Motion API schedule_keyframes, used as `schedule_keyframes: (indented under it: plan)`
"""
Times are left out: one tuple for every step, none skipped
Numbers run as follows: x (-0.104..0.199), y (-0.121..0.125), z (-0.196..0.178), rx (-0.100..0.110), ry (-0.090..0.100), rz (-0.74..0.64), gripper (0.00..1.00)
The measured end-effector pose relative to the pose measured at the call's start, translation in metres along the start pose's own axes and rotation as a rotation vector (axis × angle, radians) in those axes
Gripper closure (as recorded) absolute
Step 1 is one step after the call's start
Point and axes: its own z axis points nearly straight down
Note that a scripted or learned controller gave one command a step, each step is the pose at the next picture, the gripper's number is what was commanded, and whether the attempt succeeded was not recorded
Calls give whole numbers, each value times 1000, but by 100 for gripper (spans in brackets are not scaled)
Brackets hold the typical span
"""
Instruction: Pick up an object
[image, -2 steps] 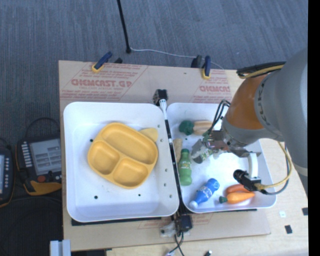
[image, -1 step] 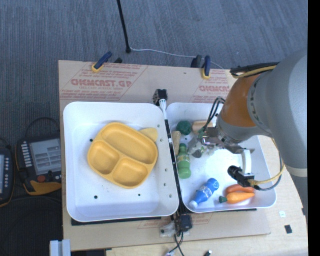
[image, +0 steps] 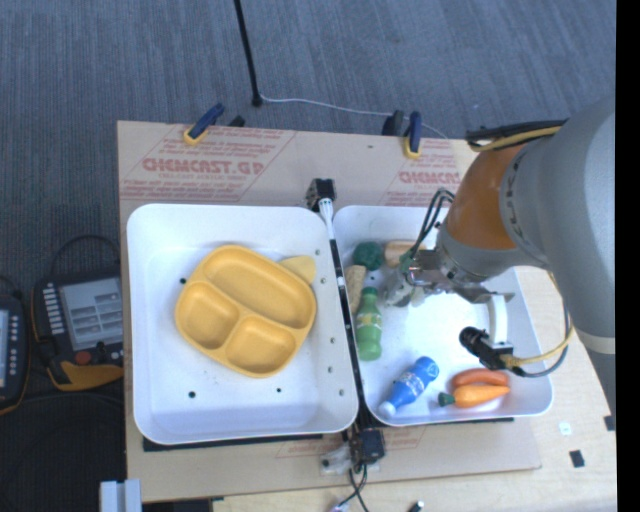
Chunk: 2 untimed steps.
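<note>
Camera view: the two-finger gripper (image: 408, 280) hangs low in the right white bin (image: 520, 405); its opening cannot be told. At its 8 o'clock lies a green plastic bottle (image: 368, 322); at 6, a blue bottle (image: 410, 384); at 5, an orange carrot toy (image: 478, 389). A yellow divided tray (image: 246, 308) sits in the left bin (image: 160, 400).

Glossy yellow plastic tray (image: 246, 309) in smooth white bin (image: 160, 390).

The robot's thick, rounded grey arm (image: 585, 210) has a smooth matte shell and carries 1 glossy orange band (image: 483, 205) above the wrist. A thin black cable loops beside the band, a yellow cable trails below, and the metal gripper (image: 408, 285) looks dark grey.
</note>
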Motion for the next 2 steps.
schedule_keyframes:
  plan:
    - [0, 0, 0, 1, -1, 0, 0]
    - [-9, 26, 12, 8, 6, -3, 0]
